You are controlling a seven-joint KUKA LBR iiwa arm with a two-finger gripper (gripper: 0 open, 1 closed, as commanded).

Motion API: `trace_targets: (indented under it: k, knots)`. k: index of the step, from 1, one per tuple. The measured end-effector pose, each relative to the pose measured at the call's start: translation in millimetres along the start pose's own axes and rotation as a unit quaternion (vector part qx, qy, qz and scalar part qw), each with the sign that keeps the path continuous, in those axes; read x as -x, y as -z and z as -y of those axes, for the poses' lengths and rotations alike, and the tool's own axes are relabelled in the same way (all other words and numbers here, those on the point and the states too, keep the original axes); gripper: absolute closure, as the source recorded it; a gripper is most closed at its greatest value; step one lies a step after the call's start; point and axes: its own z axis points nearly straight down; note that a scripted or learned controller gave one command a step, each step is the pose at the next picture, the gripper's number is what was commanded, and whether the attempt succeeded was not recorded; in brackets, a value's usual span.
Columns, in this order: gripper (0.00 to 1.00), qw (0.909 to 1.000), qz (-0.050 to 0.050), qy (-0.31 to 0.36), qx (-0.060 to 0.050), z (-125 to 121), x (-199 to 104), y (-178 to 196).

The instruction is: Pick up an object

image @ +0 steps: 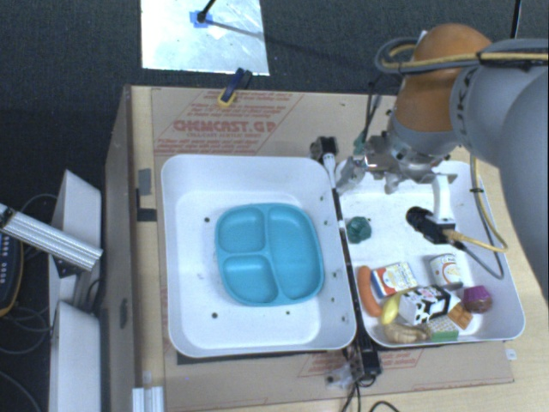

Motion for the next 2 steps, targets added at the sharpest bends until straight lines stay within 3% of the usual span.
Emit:
trace_targets:
  k: [1, 2]
  knots:
    - [0.00, 1.0000, 0.001, -0.002, 0.001, -38.1, 66.0, -28.4]
    - [0.00, 1.0000, 0.000, -0.001, 0.000, -37.7, 64.0, -100.9]
